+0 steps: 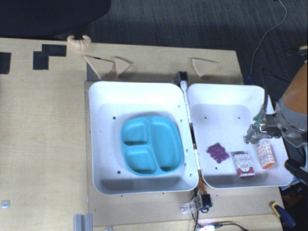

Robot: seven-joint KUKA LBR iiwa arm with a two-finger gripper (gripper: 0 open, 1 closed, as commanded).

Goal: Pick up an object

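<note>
The right bin (226, 97) holds three loose things along its near side. A purple grape cluster (218, 152) lies left of the others, a small lumpy bunch with its longer side running slantwise from upper left to lower right. Just right of it is a small red and white box (243, 164), a flat carton lying on its back, its long axis running roughly away from the camera toward the bin's near rim, printed face up. Further right, near the bin's right wall, lies an orange and white packet (265, 155), also flat, its long axis nearly parallel to the box's but tilted slightly, its lower end orange. The grapes and the box sit close together without clearly touching; the packet is apart from the box by a narrow gap.

The gripper (255, 133) hangs over the right part of this bin, just above the upper end of the orange and white packet; whether it touches the packet cannot be told. Its metal tip is small and blurred, so whether it is released or clenched cannot be told, and nothing shows as held in it. The grey arm (292, 121) with its orange band comes in from the right edge.

The left bin (103, 105) holds one thing: a turquoise divided plate (151, 144) with three compartments, two smaller ones on its left and one long one on its right, lying flat in the middle of the bin floor.

Both bins sit side by side on a pale wooden bench (43, 138).
</note>
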